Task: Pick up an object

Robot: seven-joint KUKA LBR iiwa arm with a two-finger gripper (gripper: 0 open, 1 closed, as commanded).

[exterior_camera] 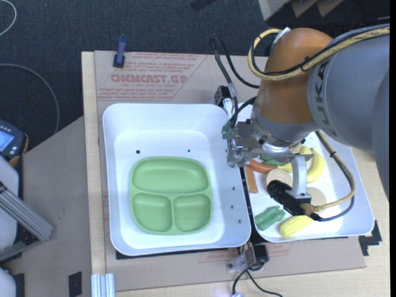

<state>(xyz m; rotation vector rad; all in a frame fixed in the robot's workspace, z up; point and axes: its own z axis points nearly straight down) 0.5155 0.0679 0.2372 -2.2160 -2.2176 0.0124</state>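
Bench board (151, 73) lettered "CHEMCAST" (perhaps "GP")

A green three-compartment tray (171, 194) lies in the left white bin (117, 166). The grey arm (346, 85) with its orange band (291, 73) hangs over the right bin (352, 215), its claw (250, 150) at the bin's 10 o'clock corner. Below it lie an orange carrot (250, 179), a green piece (269, 216), a yellow corn cob (296, 224) and a banana (317, 166).
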